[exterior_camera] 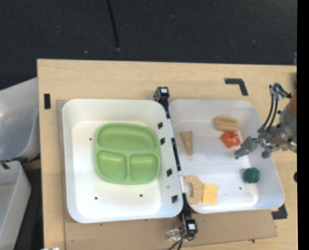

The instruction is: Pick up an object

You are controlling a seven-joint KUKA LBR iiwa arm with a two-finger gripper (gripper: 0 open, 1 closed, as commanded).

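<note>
In the right shallow white bin [196, 113], the small red block [230, 139] lies just left of the grey pincer [244, 151]; whether the pincer is open or closed cannot be told. A dark green ball [251, 175] sits nearby, below the pincer.

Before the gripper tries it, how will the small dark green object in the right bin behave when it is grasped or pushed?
The green object looks rounded and bumpy, so it may roll if pushed. It is small, so probably light. It sits near the right bin's wall, which may crowd the gripper.
</note>
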